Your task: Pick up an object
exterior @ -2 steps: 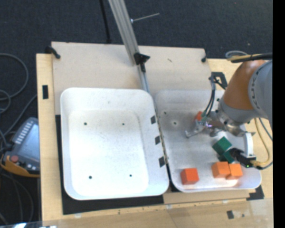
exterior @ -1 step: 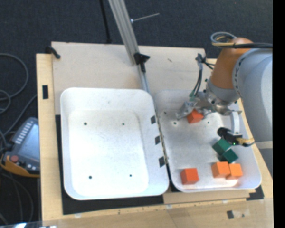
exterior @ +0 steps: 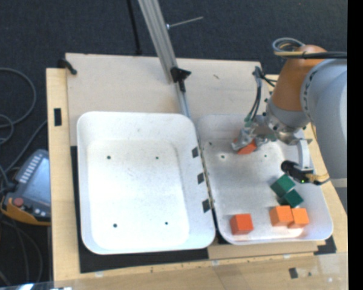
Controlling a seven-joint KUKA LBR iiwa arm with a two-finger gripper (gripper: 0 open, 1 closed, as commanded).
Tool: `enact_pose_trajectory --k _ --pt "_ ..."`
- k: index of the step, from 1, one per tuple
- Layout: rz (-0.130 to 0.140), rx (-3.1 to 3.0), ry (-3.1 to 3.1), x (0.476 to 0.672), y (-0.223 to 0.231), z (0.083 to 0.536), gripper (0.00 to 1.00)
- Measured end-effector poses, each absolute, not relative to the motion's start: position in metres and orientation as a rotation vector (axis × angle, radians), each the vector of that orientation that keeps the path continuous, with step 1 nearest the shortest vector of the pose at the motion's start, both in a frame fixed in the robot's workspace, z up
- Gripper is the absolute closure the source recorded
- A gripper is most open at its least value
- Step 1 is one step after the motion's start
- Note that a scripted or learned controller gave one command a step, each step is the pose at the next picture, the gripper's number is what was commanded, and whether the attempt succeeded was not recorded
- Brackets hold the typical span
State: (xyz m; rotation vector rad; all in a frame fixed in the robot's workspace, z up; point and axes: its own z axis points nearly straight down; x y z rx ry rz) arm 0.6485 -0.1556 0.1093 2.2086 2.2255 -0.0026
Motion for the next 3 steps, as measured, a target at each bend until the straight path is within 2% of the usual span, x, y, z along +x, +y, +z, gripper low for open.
enact_pose_trajectory --k 1,2,3 --pt "0.012 2.208 2.227 0.655 -0.076 0.202 1.0" --pt "0.002 2.214 2.232 0.652 -0.003 0.197 1.0" --pt "-0.001 2.215 2.234 0.603 0.077 0.196 1.0"
